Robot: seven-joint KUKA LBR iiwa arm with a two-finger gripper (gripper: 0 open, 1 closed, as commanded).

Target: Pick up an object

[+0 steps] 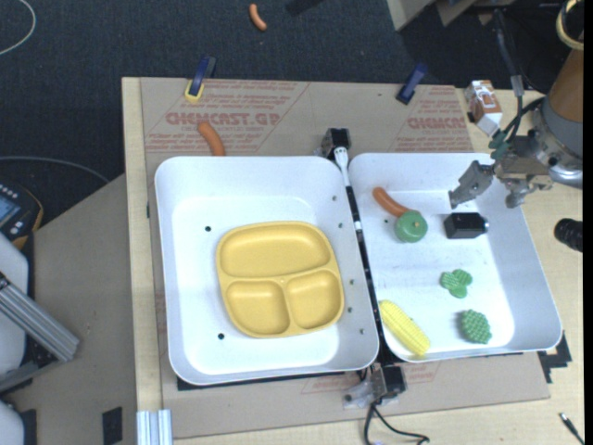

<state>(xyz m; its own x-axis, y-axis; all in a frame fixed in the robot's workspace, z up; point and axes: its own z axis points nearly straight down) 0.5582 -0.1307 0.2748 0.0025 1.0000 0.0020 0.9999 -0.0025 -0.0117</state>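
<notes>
On my far left the yellow divided tray (278, 278) fills the left bin (176, 248), well apart from anything I can reach just now. Crossing the seam into the right bin (528, 276), I meet the corn cob (404, 328) at the near left corner, then the carrot (389, 200) lying slantwise with the round green piece (410, 227) touching its lower end. Further right sit the small broccoli (455, 283) and the knobbly green piece (474, 326). The black block (465, 224) is what I judge nearest: it lies with its long axis across the bin, just beside and a little toward the camera from my hand (491, 185), which hangs over the bin's far right part with its fingers spread and nothing between them. A short drop toward the camera should straddle the block's narrow width.
</notes>
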